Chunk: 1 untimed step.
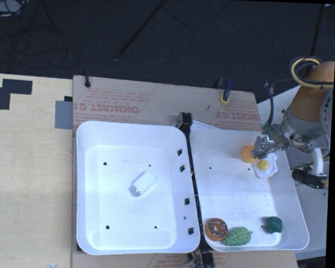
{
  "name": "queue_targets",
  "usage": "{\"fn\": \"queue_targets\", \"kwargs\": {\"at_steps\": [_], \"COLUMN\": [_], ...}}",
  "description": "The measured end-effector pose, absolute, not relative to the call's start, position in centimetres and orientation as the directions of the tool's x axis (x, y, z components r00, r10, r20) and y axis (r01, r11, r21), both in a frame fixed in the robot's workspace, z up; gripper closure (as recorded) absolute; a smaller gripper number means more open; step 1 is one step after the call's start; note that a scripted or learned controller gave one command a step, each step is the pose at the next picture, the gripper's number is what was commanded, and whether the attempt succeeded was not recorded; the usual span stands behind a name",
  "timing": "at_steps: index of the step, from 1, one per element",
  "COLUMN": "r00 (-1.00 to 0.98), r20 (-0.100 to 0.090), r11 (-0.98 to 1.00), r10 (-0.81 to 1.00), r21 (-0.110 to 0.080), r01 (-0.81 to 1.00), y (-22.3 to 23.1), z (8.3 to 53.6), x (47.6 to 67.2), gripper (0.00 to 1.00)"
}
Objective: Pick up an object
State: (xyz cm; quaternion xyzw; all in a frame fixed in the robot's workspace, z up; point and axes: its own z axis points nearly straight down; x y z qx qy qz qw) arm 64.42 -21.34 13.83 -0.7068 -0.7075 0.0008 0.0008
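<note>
Hovering over the fried egg (265, 165), the end effector (262, 147) hides its own state.

A small orange ball (247, 154) lies in the right bin, touching the left side of the jaws. A fried egg toy (265, 166), white with a yellow centre, lies flat just below the jaws. Far below them, along the near wall, sit a chocolate donut (216, 229), a green grape bunch (237, 236) and a dark green broccoli piece (273, 224). A white cylinder (142, 183) lies on its side in the left bin, well apart to the left.
</note>
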Motion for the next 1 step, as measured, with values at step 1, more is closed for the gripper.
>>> {"fn": "queue_targets", "kwargs": {"at_steps": [1], "r00": [0.000], "r20": [-0.001], "r11": [0.000], "r10": [1.000], "r21": [-0.001], "r01": [1.000], "y": [-21.37], "z": [14.16], "x": [64.37], "gripper": [0.00]}}
